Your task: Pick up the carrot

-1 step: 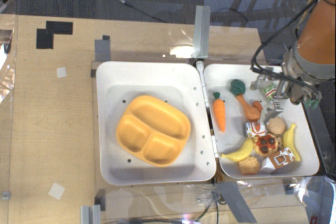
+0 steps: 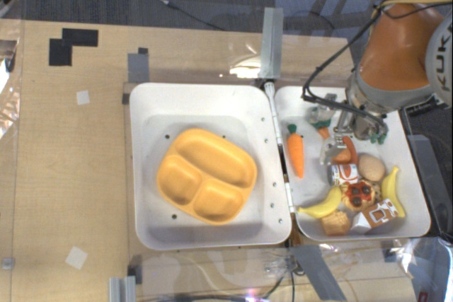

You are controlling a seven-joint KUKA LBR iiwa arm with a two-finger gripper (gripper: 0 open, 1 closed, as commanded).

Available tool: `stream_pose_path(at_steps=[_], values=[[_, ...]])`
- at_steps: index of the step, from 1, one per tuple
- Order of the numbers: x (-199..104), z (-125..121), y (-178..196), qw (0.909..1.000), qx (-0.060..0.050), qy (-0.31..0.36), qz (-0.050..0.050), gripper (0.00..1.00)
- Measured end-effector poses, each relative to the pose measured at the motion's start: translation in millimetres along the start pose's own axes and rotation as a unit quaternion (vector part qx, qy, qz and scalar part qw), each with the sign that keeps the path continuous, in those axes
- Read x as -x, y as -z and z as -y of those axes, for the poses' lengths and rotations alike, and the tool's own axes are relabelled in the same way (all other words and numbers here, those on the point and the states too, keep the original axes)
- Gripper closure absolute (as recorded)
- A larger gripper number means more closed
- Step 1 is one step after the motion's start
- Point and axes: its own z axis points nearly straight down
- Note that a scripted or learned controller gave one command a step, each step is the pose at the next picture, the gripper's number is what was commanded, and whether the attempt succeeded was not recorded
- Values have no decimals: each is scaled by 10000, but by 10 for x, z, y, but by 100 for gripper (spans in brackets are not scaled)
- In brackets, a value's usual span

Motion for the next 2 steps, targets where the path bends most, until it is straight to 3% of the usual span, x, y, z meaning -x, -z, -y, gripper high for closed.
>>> stream_pose_path(at_steps=[1,2], values=[[244,135,-756,9991,-5,426,11,0],[346,124,-919,9994,-6,-352,67,0]])
